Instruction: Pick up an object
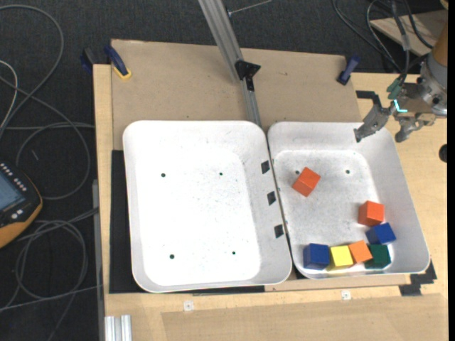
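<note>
Hovering over the far right corner of the right bin (398, 183), the gripper (384, 128) has its two fingers spread apart with nothing between them. A lone orange block (306, 181) sits in open floor near the bin's middle, the easiest target. Five more crowd the near right corner: an orange block by the wall (371, 212), a blue block (318, 255), a yellow one (341, 256) and others touching. Reaching there risks a finger landing on a neighbour or the wall, so the grasp would likely slip.
</note>
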`<action>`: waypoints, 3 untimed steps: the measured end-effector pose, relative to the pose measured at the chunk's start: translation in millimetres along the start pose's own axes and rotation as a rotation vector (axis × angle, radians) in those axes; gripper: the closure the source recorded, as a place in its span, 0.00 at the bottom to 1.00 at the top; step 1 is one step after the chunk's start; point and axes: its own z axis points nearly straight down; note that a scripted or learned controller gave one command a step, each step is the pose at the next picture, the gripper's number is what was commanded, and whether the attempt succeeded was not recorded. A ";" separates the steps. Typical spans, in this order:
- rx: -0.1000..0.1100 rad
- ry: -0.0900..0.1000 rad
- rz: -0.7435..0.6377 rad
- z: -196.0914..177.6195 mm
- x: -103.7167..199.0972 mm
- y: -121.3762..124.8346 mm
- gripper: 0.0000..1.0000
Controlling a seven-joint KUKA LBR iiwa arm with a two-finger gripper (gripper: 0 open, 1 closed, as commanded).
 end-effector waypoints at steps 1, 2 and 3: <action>-0.004 -0.001 -0.001 -2.4 0.1 0.6 0.00; 0.000 -0.001 0.000 40.0 -1.4 2.5 0.00; 0.001 0.000 -0.001 83.5 2.7 5.9 0.00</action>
